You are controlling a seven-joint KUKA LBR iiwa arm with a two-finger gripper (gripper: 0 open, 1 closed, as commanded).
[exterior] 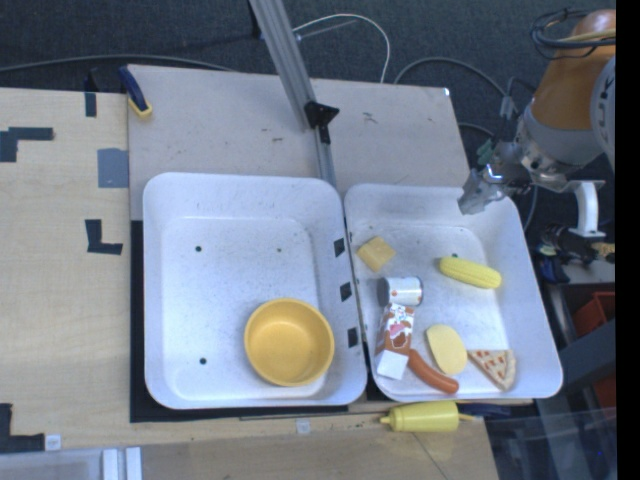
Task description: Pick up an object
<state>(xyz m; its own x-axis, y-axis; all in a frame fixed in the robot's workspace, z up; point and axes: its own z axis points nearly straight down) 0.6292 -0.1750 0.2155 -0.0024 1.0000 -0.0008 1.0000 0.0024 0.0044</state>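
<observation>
The right bin (505, 230) holds a yellow cheese block (376, 254), a corn cob (470, 272), a small white-and-red can (402, 292), a pale yellow potato-like piece (446, 349), a hot dog sausage (430, 373), a pizza slice (494, 367) and a small white carton (396, 339). My gripper (474, 198) hangs over the bin's far right corner, above and to the right of the corn cob, apart from every object. Nothing shows between its fingers.
A yellow bowl (289, 341) sits in the left bin (180, 218) near its front. A yellow mustard bottle (424, 417) lies on the bench just in front of the right bin. A grey pole (290, 58) slants up from between the bins.
</observation>
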